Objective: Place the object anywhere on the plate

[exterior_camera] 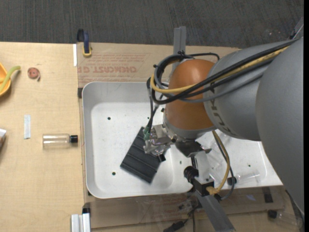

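The grey arm (260, 95) with its orange band (189, 96) comes in from the right side and covers much of the shallow white bin (104, 129). The metal gripper (155, 145) is low over the bin floor, just at the upper right edge of a flat black ribbed rectangular object (139, 159). This black object lies tilted on the bin floor, near the middle of the bin, with one corner pointing to the front wall. The gripper looks to touch the object or to hang just over its edge, but the view does not make clear which. It cannot be told from this view whether the gripper is spread or pressed together, because the wrist hides it from above.

Black and yellow cables (159, 83) loop around the orange band and go down to the front of the bench.

On the wooden bench top (43, 178), to the left of the bin, a small clear plastic bottle with a black cap (59, 139) lies on its side. Near it lies a small white strip (27, 127). Further back there is a small reddish round piece (33, 73), and at the left edge part of an orange bowl (4, 83) with a yellow-green stem over it. A flat brown cardboard sheet with red print (116, 66) lies behind the bin.
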Controlling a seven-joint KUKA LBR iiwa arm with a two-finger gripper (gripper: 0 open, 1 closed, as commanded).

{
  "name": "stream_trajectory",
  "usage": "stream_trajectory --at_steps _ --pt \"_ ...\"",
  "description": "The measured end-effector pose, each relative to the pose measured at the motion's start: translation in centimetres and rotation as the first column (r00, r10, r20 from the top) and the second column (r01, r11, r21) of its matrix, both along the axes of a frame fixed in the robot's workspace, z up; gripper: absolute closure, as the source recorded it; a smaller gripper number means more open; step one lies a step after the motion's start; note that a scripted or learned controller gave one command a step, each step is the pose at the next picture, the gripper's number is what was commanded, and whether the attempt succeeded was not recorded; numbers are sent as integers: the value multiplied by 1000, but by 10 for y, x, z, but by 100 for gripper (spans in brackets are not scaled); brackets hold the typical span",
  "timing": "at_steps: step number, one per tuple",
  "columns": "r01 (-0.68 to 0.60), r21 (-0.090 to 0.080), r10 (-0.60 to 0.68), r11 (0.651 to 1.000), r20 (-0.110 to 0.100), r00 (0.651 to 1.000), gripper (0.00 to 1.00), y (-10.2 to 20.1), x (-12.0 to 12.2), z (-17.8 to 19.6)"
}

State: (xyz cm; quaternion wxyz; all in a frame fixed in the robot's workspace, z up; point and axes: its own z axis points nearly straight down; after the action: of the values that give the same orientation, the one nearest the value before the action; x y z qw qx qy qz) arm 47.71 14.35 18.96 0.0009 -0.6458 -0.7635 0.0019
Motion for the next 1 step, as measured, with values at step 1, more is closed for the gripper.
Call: stream_trajectory --at_steps 1 --pt "-87 -1 87 996 -1 996 100 77 65 -28"
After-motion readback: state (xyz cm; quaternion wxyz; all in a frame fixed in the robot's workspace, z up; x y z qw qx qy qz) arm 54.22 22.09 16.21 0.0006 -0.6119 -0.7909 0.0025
